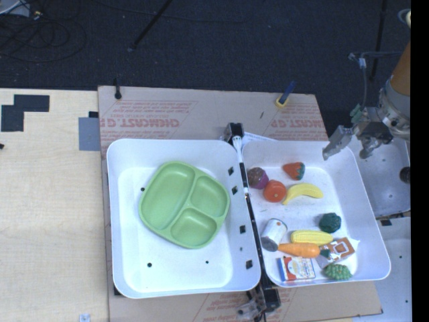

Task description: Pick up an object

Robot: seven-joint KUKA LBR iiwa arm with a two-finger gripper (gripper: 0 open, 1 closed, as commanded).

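The right bin (365,206) holds several toy foods: a purple onion (257,177), a strawberry (293,170), a tomato (274,191), a banana (303,192), a dark green broccoli (330,222), a corn cob (311,237), a carrot (299,249), a small white can (273,231), a green bunch (337,272) and small cartons (297,268). My gripper (353,141) hangs at the bin's far right corner, above and right of the strawberry. Its two grey fingers stand apart with nothing between them.
A green divided plate (184,204) lies in the left bin (127,247). Both bins rest on a cardboard sheet (188,116). A blue and yellow clip (285,96) sits at the cardboard's far edge. A black divider (244,206) runs between the bins.
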